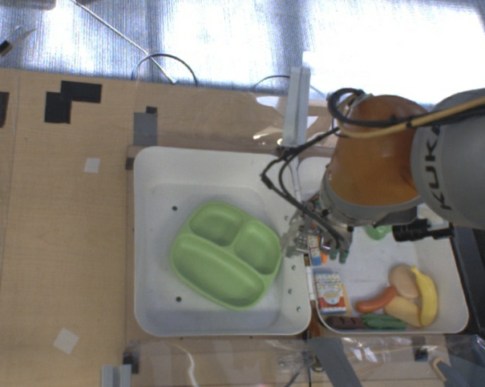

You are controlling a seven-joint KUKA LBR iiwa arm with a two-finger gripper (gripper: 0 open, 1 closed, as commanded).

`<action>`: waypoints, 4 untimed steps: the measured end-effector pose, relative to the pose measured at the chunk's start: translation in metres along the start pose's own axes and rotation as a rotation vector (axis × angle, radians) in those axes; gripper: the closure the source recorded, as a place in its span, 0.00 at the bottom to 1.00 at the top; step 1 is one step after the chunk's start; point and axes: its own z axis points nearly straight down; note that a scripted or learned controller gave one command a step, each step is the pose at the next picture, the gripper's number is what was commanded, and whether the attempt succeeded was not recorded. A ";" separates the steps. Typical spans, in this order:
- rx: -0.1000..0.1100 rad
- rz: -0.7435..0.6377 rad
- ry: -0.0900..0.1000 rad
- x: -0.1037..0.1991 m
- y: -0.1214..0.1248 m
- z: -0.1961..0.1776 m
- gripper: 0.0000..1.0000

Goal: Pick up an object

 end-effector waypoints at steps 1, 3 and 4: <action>0.006 -0.574 0.003 -0.009 -0.091 0.021 1.00; 0.003 -0.755 -0.002 -0.105 0.009 -0.054 1.00; 0.002 -0.755 0.000 -0.154 0.008 -0.051 1.00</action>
